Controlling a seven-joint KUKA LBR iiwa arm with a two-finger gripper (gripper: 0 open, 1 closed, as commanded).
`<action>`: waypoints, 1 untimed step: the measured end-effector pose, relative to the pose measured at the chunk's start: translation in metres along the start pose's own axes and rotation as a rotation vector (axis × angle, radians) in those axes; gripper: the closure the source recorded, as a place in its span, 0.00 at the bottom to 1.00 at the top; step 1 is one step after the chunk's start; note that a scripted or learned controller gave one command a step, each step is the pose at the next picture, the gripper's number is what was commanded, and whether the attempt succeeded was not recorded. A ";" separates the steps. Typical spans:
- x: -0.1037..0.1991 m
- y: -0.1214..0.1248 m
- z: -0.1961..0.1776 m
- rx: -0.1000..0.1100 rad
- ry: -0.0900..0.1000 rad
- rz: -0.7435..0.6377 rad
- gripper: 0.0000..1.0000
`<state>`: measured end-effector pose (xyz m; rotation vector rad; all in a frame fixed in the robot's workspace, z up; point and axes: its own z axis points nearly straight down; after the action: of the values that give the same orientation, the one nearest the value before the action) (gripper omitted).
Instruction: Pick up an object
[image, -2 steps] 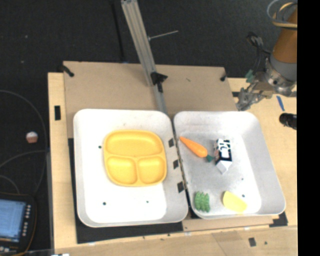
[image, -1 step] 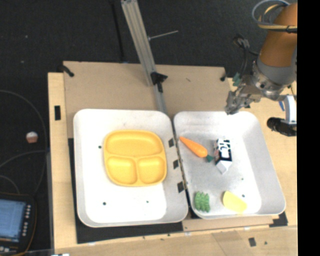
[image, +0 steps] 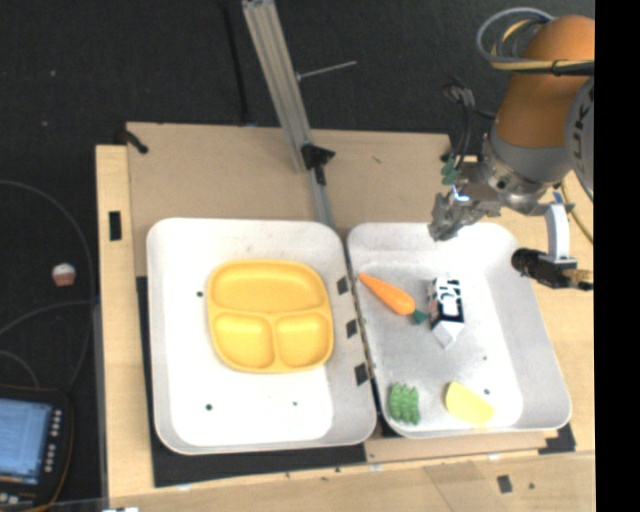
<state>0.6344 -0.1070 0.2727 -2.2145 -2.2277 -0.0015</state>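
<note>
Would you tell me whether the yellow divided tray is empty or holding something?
Empty: the yellow divided tray in the left bin shows three bare compartments.

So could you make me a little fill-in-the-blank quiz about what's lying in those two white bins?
1. The yellow tray with three sections sits in the ____ bin.
2. The carrot is coloured ____.
3. The lemon lies to the ____ of the green toy.
4. The gripper hovers over the right bin's ____ edge.

Missing words: left; orange; right; far
</note>
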 end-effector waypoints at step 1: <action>0.042 -0.027 0.000 0.000 0.000 0.000 1.00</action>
<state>0.6070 -0.0651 0.2732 -2.2137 -2.2279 -0.0016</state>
